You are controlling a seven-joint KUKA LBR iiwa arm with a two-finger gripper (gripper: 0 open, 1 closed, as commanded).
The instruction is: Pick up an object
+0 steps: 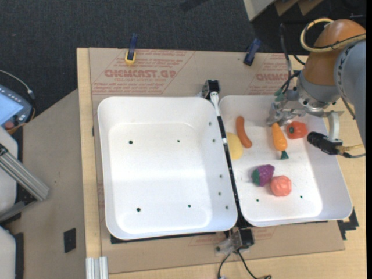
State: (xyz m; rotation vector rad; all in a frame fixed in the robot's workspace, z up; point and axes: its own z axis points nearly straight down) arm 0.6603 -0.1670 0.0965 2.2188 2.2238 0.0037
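**Down among the toy food in the right bin**

Just at the gripper (285, 116) lies a toy carrot (279, 138), its long axis running roughly toward and away from the bin's far rim, green tip toward the near rim. How the tool is set cannot be told from this angle. A small red-orange tomato (297, 130) sits just beside the carrot, on the arm's side. The grey arm (334, 63) reaches over the right bin (325, 196) from the right, wrist pointing down. Farther from the carrot lie a sausage (243, 132), a pale yellow piece (234, 146), purple grapes (263, 174) and a pink strawberry (281, 186).
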